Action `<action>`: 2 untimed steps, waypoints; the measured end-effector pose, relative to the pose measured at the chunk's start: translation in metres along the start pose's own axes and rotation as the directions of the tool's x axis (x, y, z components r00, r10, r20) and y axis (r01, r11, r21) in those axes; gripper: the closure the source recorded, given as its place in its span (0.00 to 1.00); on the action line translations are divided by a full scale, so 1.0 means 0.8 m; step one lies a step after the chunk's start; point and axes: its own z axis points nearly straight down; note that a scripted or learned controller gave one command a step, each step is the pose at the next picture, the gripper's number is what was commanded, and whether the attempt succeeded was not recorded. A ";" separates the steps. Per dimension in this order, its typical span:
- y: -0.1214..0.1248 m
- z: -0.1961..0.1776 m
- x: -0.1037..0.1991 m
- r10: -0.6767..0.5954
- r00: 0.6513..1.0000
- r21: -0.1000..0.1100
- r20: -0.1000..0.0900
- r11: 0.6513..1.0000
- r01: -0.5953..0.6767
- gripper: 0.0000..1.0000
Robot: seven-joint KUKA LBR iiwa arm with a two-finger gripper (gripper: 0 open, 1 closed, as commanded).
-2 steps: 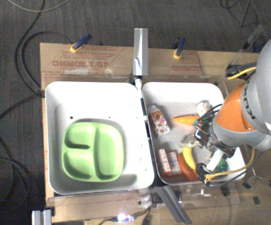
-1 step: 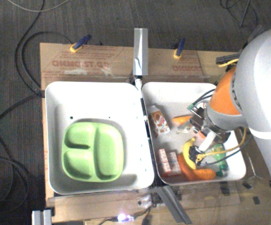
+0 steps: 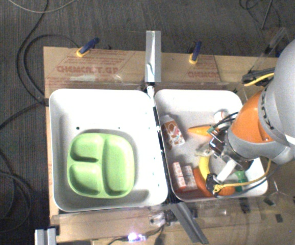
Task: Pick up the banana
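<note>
Overhead, dark carpet (image 3: 15,152) with loose cables (image 3: 31,40) surrounds the cardboard-topped worktop (image 3: 86,68). The left bin (image 3: 60,102) holds a green divided plate (image 3: 101,163). In the right bin (image 3: 188,98), the banana (image 3: 204,168) lies by the front wall, beside the gripper (image 3: 215,154); open or closed, I cannot tell.

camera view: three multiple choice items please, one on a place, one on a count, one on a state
1. Where does the banana lie?
A. left bin
B. right bin
C. on the bench outside the bins

2. How many compartments has the green plate?
A. two
B. three
C. five

3. How does the green plate lie?
A. flat, hollow side up
B. upside down
C. on its edge against a wall

Key:
1 B, its yellow curve shows in that bin.
2 B, ridges divide it into three.
3 A, its hollows face the camera.
</note>
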 end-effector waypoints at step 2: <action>-0.001 0.002 -0.004 -0.053 0.999 0.013 0.001 0.999 0.053 0.00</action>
